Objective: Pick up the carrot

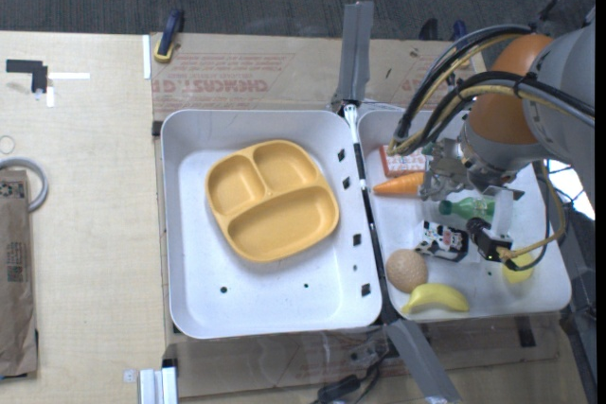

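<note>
Carrot (399, 186) in right bin (549, 293), near its left wall, lying roughly level with thick end toward gripper (437, 185) and tip toward divider. Red-and-white box (401, 161) just behind, touching or nearly touching carrot's upper edge. Green object (471, 205) just right of gripper; small printed toy (443, 242), brown ball (407, 269) and banana (436, 299) nearer the front. Yellow plate (273, 200) in left bin (189, 298), well apart from the work.

Risks, as judged: a grasp near the extreme thick end likely to pivot or slip, owing to the tapered, smooth body; box possibly caught or dragged along, owing to its closeness behind carrot; carrot possibly pushed toward bin wall instead of being enclosed, should one finger land on top rather than beside; green object possibly nudged by the wrist body on descent or lift.

Gripper low over right bin, at carrot's thick end, apparently touching or just beside it. Finger spread not legible at this angle: hidden under wrist (497, 132) and cables, so open or closed cannot be told. No carrot visible between fingers; possession therefore not established.
</note>
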`<control>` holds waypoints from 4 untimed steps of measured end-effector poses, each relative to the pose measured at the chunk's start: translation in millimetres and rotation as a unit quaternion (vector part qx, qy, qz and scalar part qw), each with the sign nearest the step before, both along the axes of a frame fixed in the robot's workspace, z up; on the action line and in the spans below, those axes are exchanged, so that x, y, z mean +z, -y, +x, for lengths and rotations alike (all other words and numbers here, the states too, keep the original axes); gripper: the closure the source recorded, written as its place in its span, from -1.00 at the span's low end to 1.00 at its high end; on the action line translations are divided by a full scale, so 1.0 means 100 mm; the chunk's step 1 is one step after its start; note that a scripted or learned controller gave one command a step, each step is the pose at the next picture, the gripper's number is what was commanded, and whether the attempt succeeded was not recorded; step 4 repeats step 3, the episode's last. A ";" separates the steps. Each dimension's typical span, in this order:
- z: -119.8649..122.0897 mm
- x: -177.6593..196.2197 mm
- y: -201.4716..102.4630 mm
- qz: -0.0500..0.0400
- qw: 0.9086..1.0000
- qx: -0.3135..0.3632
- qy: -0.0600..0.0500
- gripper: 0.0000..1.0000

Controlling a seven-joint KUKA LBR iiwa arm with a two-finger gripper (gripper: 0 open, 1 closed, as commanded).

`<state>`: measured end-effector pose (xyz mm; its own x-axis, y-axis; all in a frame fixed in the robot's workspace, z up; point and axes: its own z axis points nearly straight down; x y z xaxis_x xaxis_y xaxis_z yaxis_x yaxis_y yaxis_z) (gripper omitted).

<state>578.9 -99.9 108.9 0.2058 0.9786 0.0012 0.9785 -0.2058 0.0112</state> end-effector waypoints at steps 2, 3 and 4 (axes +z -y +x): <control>0.68 0.82 -0.45 0.000 0.957 -0.291 -0.006 1.00; 0.69 1.21 -1.13 0.001 0.952 -0.307 -0.006 1.00; 0.69 1.21 -1.13 0.001 0.952 -0.307 -0.006 1.00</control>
